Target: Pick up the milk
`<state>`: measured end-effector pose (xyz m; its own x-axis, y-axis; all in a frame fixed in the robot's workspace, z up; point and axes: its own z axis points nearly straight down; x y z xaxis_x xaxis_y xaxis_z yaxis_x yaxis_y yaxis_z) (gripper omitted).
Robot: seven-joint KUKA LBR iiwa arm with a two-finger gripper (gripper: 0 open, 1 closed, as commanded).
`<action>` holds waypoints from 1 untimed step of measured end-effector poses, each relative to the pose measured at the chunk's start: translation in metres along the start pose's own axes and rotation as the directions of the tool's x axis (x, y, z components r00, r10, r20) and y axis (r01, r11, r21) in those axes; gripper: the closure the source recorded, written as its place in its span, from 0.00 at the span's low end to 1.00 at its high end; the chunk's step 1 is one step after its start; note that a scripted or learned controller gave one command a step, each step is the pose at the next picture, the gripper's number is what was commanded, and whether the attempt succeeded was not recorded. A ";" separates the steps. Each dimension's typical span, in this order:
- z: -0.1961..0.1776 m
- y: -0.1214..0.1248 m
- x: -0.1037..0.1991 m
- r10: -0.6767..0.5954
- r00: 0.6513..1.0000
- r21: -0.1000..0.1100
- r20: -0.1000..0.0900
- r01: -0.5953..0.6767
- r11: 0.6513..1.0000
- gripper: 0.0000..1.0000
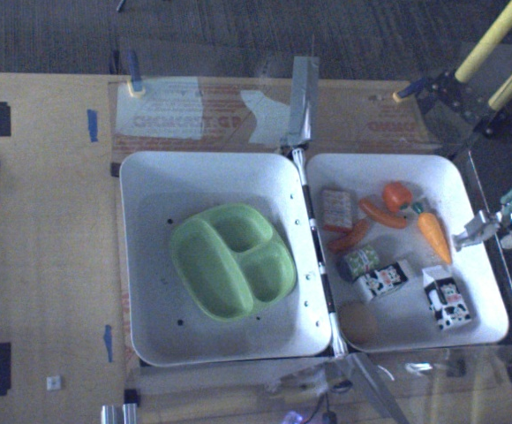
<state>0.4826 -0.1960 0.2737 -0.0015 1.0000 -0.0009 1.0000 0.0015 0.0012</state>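
Two small milk cartons lie in the right-hand bin (397,338), both white with black cow-patch markings. One milk carton (446,301) sits near the bin's front right corner, tipped on its side; the other milk carton (385,278) lies just beyond it toward the bin's middle, touching a small green-printed carton (361,261). The gripper (478,230) hangs at the bin's right rim, behind the corner milk carton and apart from it, with nothing between its fingers; whether they are spread or closed cannot be told at this size. No lettering on the cartons is legible.

Behind the milk cartons lie an orange toy carrot (434,236), tapered and smooth, a second curved orange piece (385,214), a round red-orange toy vegetable (397,193), a red pepper-like piece (350,235), and a flat pale packet (336,207) with unreadable print. The bins are shallow white plastic with rounded corners.

The left bin (150,325) holds a glossy green plate (232,260) split into three compartments. Behind both bins lies flat cardboard (185,117) with faint red lettering, too washed out to read, and a strip of blue tape (134,64).
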 end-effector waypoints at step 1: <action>0.165 0.007 -0.018 -0.013 1.000 -0.022 -0.004 0.012 1.000 0.00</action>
<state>0.4898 -0.2138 0.1083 -0.0140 0.9999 0.0033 0.9996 0.0140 0.0231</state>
